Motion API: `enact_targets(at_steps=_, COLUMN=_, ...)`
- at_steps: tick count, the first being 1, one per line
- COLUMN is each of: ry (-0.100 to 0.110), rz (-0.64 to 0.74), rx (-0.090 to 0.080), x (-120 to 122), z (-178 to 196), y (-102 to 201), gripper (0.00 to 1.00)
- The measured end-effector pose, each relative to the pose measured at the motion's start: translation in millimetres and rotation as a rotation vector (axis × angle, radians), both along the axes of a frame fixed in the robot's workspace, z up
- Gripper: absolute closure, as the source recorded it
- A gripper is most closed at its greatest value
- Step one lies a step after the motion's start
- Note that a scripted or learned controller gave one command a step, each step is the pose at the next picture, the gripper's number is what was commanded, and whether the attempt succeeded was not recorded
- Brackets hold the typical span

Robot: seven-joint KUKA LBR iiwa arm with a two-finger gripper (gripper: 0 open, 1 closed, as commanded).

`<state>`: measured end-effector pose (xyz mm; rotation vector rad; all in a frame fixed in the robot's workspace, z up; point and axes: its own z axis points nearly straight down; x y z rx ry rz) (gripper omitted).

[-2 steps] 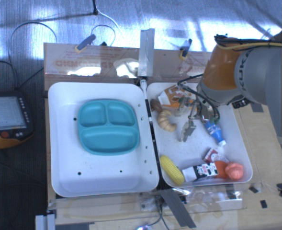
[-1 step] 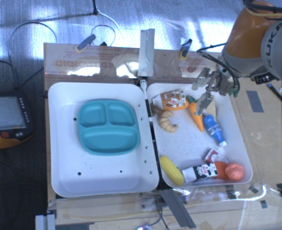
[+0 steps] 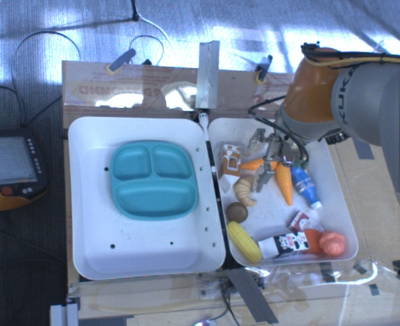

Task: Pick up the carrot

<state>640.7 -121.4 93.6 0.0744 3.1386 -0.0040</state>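
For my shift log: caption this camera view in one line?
Gripper low in the right bin beside the carrot; teal plate in the left bin.

The arm (image 3: 349,94) reaches in from the right over the right bin (image 3: 342,202), its gripper (image 3: 267,165) low among the toys. 2 orange carrots lie there: 1 carrot (image 3: 284,185) just right of the gripper, another (image 3: 254,164) seemingly under it. The left bin (image 3: 91,236) holds a teal plate (image 3: 153,180).
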Motion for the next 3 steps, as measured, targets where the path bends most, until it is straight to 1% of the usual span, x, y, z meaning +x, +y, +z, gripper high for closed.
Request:
enact_targets(at_steps=1, ry=-0.012, rz=0.046, rx=-0.001, x=-57.1, z=-3.0, y=-38.7, gripper=0.00)
enact_targets(at_steps=2, ry=-0.016, rz=0.045, rx=-0.005, x=-54.6, z=7.1, y=-38.7, gripper=1.00)
enact_targets(at_steps=3, ry=0.002, rz=-0.331, rx=0.003, x=-68.4, z=48.5, y=23.5, gripper=1.00)
